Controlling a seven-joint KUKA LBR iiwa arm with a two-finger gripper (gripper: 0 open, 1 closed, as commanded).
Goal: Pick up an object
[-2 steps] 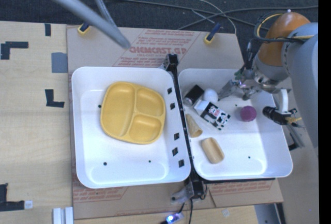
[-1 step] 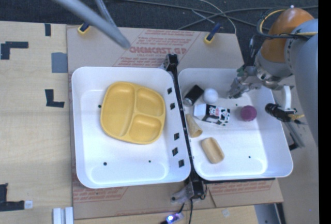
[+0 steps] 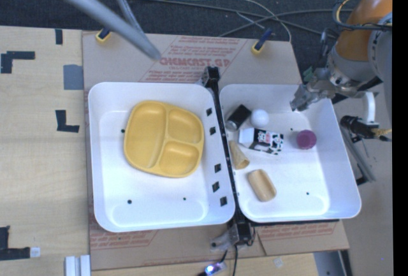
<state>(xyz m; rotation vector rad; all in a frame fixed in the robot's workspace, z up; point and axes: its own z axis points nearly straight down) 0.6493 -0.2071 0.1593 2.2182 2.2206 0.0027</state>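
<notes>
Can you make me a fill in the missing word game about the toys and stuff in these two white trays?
1. The yellow plate lies in the ____ bin.
2. The small ball near the gripper is coloured ____.
3. The yellow plate is split into ____ sections.
4. The tan bread roll lies in the ____ bin.

Missing words: left; purple; three; right

You have open floor along the right bin's [image 3: 344, 201] near and right parts. Its left side is crowded: ball [image 3: 259, 118], black block [image 3: 238, 116], cone [image 3: 238, 155], bun [image 3: 261, 184]. A yellow plate [image 3: 164, 138] fills the left bin's [image 3: 102, 204] middle.
</notes>
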